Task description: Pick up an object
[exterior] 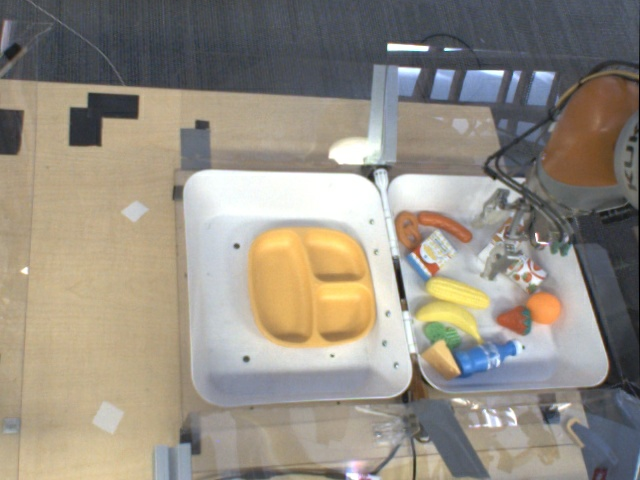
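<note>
My gripper point(508, 240) hangs low over the right bin point(590, 353), in its upper right part. Under it, partly hidden, lies a small red and white item point(527, 271). Just below that sit an orange point(545, 308) and a strawberry point(514, 319). To the gripper's left lie a red sausage point(444, 224), a brown pretzel point(407, 230) and a small white carton point(431, 252). Lower in the bin are a yellow corn cob point(459, 292), a banana point(449, 318), a blue bottle point(484, 357) and a tan wedge point(440, 360).
The left bin point(215, 368) holds a yellow divided tray point(310, 284). A metal post point(384, 113) stands behind the seam between the two bins. The arm's orange band point(588, 133) rises at the right, with cables around it.
</note>
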`<state>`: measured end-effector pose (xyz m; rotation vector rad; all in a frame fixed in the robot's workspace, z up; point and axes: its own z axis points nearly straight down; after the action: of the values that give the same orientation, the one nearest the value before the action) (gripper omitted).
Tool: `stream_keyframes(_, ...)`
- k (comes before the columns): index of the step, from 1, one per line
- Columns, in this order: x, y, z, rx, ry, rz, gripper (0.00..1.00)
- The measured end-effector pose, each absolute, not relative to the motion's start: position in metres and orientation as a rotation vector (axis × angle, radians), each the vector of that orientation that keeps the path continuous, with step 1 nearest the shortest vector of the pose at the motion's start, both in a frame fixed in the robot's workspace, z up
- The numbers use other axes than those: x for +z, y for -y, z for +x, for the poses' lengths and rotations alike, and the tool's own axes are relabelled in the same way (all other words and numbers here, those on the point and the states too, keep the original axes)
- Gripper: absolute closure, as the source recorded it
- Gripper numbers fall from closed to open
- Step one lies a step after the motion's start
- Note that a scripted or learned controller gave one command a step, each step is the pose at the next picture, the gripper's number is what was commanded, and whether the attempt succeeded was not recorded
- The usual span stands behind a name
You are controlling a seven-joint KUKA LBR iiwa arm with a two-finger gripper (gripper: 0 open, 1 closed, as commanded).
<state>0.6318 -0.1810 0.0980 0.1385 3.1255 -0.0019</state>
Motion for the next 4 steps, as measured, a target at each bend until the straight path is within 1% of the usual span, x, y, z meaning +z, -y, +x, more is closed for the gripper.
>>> stream_keyframes(1,0.088,0.204,0.61,0.001,-3.048,0.716,0.0)
stream_keyframes(2,0.095,0.194,0.564,0.023,-2.813,1.389,0.0)
stream_keyframes(3,0.087,0.169,0.63,0.007,-2.678,1.63,0.0)
stream_keyframes(4,0.088,0.169,0.635,0.008,-2.517,1.867,0.0)
